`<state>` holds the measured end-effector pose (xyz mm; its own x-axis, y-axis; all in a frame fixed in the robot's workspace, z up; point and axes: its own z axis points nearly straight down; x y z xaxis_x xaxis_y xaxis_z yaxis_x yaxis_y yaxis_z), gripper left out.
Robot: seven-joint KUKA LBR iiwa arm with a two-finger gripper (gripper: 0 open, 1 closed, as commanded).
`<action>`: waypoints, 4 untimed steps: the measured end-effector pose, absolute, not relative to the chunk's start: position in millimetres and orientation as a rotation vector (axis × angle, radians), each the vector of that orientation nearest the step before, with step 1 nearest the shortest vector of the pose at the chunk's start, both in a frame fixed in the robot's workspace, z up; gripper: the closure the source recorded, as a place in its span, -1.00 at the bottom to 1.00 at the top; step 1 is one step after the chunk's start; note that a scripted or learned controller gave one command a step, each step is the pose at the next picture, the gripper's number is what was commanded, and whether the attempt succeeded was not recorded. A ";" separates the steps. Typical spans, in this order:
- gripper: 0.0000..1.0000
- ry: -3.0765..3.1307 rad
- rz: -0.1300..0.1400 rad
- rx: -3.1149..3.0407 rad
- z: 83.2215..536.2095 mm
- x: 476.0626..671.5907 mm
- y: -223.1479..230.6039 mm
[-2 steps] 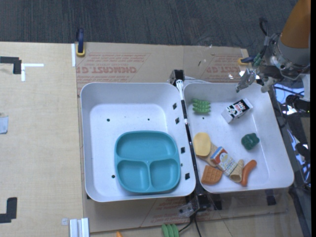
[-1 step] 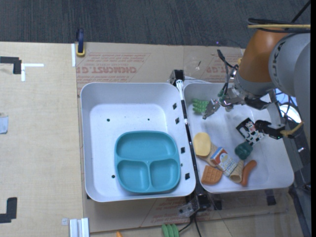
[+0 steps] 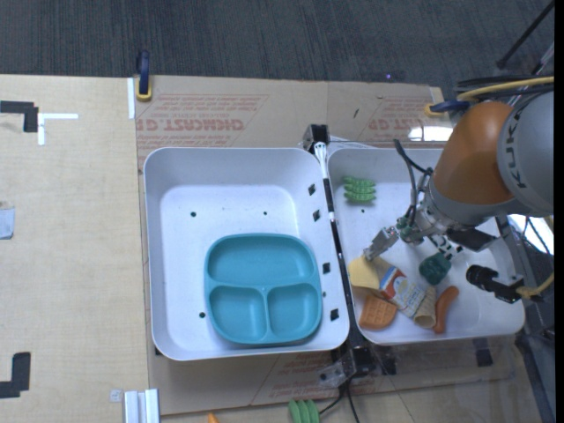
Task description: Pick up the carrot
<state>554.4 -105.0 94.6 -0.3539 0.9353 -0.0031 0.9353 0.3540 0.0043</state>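
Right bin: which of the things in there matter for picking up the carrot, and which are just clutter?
For the job:
- carrot, near the right bin's front edge
- gripper, above the bin's middle

Lying about:
- green ridged piece at the back
- dark green piece
- yellow wedge
- waffle
- printed packet
- teal divided plate in the left bin

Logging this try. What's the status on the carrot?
Gripper over right bin, nothing between fingers. Carrot lies near front wall, against packet.

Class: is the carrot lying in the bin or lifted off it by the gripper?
Lying in the bin. The carrot rests on the right bin's floor, apart from the gripper.
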 end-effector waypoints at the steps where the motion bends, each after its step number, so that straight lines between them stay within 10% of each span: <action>1: -1.00 2.556 -0.001 1.824 191.4 494.0 -6.7; 2: -1.00 2.489 -0.003 1.917 191.0 479.1 44.4; 3: -1.00 2.360 -0.004 2.072 190.8 532.8 57.0; 4: -1.00 2.176 -0.007 2.270 152.2 517.6 100.6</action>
